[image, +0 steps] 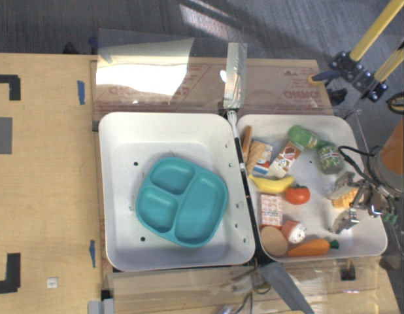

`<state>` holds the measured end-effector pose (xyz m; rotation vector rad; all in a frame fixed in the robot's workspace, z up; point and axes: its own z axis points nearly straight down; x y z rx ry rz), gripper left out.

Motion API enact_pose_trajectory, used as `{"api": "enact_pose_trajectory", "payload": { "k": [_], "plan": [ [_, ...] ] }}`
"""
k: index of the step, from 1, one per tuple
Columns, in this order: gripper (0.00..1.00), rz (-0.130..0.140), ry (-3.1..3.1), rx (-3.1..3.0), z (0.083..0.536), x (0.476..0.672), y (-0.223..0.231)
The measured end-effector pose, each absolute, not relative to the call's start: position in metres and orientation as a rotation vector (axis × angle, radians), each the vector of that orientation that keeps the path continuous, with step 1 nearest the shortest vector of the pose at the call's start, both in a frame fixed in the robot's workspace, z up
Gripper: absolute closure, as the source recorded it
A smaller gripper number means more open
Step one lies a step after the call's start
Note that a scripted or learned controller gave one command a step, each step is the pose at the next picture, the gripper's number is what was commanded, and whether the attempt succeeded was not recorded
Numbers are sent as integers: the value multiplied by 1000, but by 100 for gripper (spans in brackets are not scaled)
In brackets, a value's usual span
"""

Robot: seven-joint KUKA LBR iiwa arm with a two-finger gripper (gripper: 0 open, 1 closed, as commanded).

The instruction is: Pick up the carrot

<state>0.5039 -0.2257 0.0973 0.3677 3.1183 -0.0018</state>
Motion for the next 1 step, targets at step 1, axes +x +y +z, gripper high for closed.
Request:
{"api": "enact_pose_trajectory", "payload": {
  "k": [1],
  "plan": [
    [100,-3,3110,357,109,508,-223]
  ]
}}
